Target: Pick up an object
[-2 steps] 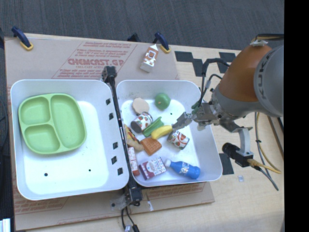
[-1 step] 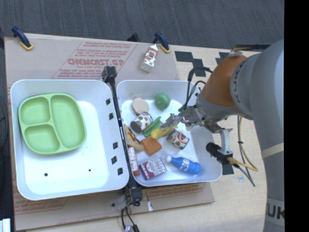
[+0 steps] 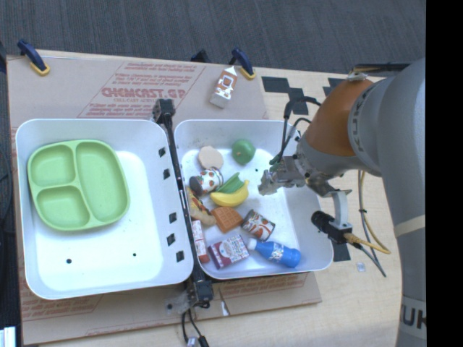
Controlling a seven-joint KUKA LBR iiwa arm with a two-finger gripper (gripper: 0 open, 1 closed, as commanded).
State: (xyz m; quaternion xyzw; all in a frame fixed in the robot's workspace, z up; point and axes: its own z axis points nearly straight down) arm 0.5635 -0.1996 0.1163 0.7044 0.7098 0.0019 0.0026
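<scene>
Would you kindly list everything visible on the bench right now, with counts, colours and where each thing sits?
divided plate: one, light green, left bin.
left bin: one, white, bench's left half.
right bin: one, white, beside the left bin.
green ball: one, right bin, far side.
banana: one, yellow, right bin, middle.
blue bottle: one, lying down, right bin, near edge.
small can: one, red and white, above the blue bottle.
red carton: one, red and white, near edge, left of the blue bottle.
small carton: one, white and orange, on cardboard beyond the bins.
tool: one, grey, over the right bin's right side.
</scene>
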